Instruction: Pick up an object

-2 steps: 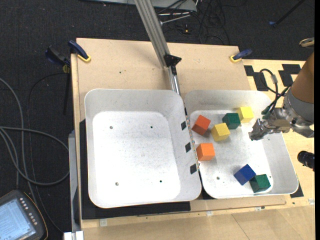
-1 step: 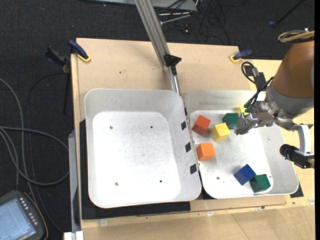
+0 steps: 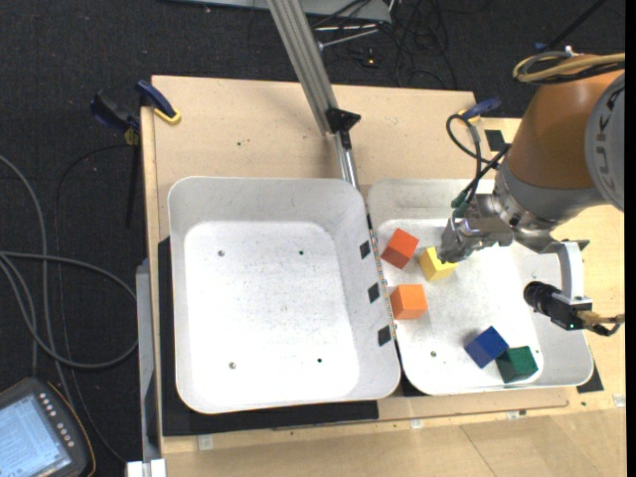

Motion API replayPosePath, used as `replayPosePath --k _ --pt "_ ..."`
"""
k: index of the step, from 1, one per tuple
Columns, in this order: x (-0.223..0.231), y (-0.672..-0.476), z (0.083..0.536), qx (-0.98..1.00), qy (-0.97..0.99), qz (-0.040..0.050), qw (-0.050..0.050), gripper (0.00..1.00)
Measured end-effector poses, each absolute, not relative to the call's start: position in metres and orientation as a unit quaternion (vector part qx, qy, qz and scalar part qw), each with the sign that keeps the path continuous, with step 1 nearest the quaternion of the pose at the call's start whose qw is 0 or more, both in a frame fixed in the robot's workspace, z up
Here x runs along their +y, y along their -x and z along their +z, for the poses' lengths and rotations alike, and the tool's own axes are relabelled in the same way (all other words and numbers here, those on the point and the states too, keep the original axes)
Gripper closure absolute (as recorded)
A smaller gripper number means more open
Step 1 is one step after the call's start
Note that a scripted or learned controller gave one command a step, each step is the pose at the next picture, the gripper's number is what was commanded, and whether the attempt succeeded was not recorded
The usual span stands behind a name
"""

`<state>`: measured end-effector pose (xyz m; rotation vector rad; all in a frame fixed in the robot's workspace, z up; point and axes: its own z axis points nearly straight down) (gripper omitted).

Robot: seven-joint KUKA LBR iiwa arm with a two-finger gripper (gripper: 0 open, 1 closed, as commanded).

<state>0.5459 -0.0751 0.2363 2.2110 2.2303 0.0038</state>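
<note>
Your hand (image 3: pixel 455 249) sits low in the right bin (image 3: pixel 556 376), near its far edge; the yellow block (image 3: pixel 435 263) lies just beside it, toward the left bin; its grip state, you cannot tell

Dark carpet (image 3: pixel 70 28) all round a plywood bench (image 3: pixel 248 132) — loose cables (image 3: pixel 60 266) far left of the claw (image 3: pixel 459 246), metal strut (image 3: pixel 303 53) up-left.

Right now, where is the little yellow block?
The yellow block lies in the right bin, near its upper left part, right under the gripper and just right of an orange block.
</note>
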Motion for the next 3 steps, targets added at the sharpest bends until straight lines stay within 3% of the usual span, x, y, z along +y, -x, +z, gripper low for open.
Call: replayPosePath --k 1,3 --pt "-0.028 -0.562 0.229 0.71 -0.704 0.0006 0.0 1.0" --pt "0.072 -0.576 0.217 0.71 -0.704 0.0006 0.0 1.0"
